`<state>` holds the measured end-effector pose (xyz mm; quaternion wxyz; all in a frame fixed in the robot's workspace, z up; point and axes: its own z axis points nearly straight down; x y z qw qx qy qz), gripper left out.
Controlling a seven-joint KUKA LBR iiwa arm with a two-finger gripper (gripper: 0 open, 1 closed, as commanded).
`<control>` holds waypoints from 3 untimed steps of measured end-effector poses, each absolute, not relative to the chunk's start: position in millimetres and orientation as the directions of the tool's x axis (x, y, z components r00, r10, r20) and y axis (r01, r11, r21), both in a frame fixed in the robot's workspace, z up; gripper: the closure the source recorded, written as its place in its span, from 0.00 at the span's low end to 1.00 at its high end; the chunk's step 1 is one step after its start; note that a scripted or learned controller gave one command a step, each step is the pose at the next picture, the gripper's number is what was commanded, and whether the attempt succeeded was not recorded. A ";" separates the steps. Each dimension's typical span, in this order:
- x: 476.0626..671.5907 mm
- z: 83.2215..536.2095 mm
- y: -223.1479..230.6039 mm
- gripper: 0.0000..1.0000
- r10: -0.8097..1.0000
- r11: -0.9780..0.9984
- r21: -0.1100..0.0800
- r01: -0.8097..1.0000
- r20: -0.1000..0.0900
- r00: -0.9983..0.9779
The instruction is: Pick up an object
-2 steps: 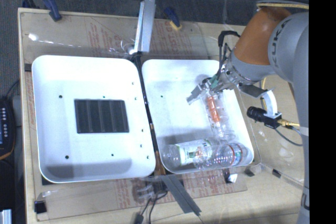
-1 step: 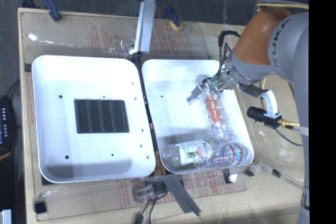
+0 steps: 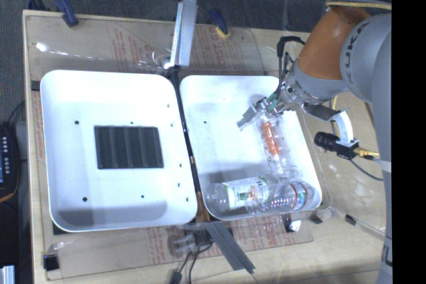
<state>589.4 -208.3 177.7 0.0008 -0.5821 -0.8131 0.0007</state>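
- The clear plastic bottle with orange inside [image 3: 272, 139] lies in the right-hand shallow white bin [image 3: 216, 143], stretched lengthways along the bin's right side, its upper end just under the two-finger gripper [image 3: 264, 107].
- From the overhead camera, the gripper sits low over the bin's upper right part; its fingers stand spread apart, one grey finger [image 3: 247, 117] angling out to the left, and nothing is seen clamped between them.
- The bottle's top end looks to be touching or just beside the fingertips; whether there is real contact I cannot tell.
- Two more clear plastic bottles crowd the bin's near edge: one with a green and white label [image 3: 238, 194], and one with a red and blue label [image 3: 290, 195] pressed into the lower right corner.
- The orange-filled bottle's lower end runs close to those two.
- The bin's left half and middle floor are bare white.
- The left-hand white bin [image 3: 66, 143] holds a dark ribbed rectangular block [image 3: 128, 147] near its middle, well apart from the arm.
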 end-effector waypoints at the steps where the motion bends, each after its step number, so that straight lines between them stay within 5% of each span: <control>1: 604.6 179.9 -209.7 0.00 0.941 0.340 0.001 0.941 -0.001 -0.340; 2: 572.1 171.7 -209.0 0.00 0.959 0.283 -0.004 0.959 0.001 -0.283; 3: 601.2 173.9 -210.0 0.00 0.953 0.304 -0.001 0.953 0.001 -0.304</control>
